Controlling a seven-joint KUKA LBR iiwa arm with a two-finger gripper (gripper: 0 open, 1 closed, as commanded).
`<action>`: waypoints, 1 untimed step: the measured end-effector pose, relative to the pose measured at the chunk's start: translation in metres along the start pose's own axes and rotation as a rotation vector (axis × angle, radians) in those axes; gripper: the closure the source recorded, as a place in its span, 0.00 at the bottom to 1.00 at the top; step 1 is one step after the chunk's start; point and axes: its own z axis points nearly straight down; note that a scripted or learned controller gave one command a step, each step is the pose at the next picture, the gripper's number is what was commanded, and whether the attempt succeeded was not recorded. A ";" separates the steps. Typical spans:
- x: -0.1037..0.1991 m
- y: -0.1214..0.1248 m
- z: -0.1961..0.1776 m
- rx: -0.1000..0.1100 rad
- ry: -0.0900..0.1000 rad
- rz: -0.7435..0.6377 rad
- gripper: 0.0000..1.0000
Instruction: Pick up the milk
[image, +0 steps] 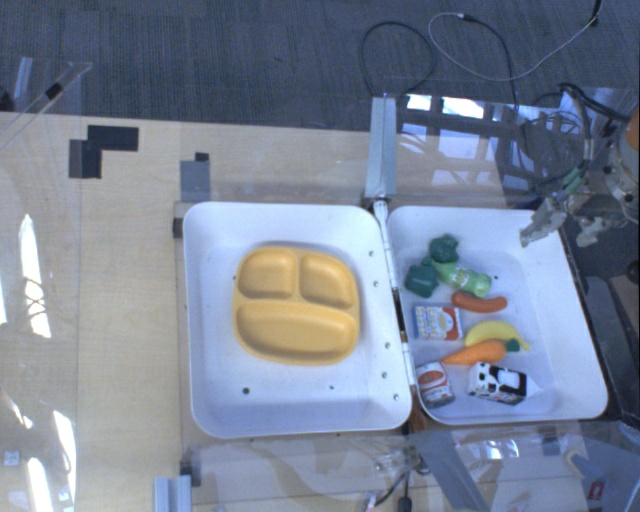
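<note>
1. two shallow white bins: left bin (215, 400) bears one yellow three-part tray (297, 303).
2. right bin (570, 330) bears one cow-patterned milk (498, 383) carton near its front edge, beside one orange carrot (474, 352).
3. one gripper (562, 215) hovers at the right bin's far corner, nothing held; its opening can't be told.

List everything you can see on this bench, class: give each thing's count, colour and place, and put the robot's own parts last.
bins: two, white, side by side on the bench
tray: one, yellow, three compartments, middle of the left bin
milk: one carton, black and white, front of the right bin
can: one, red and white, front left corner of the right bin
carrot: one, orange, behind the milk
banana: one, yellow, behind the carrot
box: one, white and orange, left of the banana
pincer: one, grey, over the right bin's back right corner
</note>
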 end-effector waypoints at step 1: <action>0.057 -0.105 0.031 -0.002 0.000 -0.145 0.00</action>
